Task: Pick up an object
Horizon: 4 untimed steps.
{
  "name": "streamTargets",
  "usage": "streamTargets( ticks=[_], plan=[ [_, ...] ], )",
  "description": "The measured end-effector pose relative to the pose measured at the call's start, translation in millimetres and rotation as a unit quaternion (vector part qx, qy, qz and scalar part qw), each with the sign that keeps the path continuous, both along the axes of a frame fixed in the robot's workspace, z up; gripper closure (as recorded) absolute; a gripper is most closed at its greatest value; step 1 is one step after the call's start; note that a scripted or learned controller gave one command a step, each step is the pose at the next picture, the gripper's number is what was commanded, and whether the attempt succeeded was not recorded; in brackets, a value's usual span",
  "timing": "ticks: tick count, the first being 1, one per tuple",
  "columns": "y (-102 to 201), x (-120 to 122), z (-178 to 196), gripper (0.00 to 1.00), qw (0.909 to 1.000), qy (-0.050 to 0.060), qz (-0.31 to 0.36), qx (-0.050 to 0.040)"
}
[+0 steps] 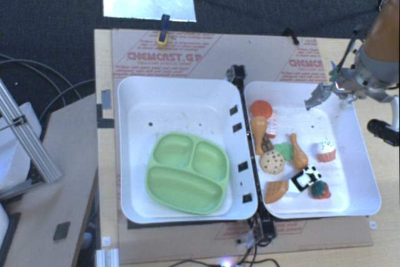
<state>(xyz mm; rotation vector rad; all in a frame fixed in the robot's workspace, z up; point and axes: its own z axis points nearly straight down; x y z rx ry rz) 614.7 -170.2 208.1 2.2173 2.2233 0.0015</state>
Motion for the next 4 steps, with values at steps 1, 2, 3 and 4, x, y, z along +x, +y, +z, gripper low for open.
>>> streamTargets(
  ticks=[1, 2, 3, 4],
  plan=[
    [-1.1, -82.1, -62.1, 0.00, 1.0000, 0.006, -0.002, 0.0016],
    [18.1, -79.8, -107.4, 0.00, 1.0000, -0.002, 0.000, -0.0004],
    [75.7, -123.8, -120.8, 0.00, 1.0000, -0.004, -0.001, -0.0027],
    [77.1, -73.1, -121.3, 0.00, 1.0000, -0.003, 0.002, -0.0001]
  ],
)
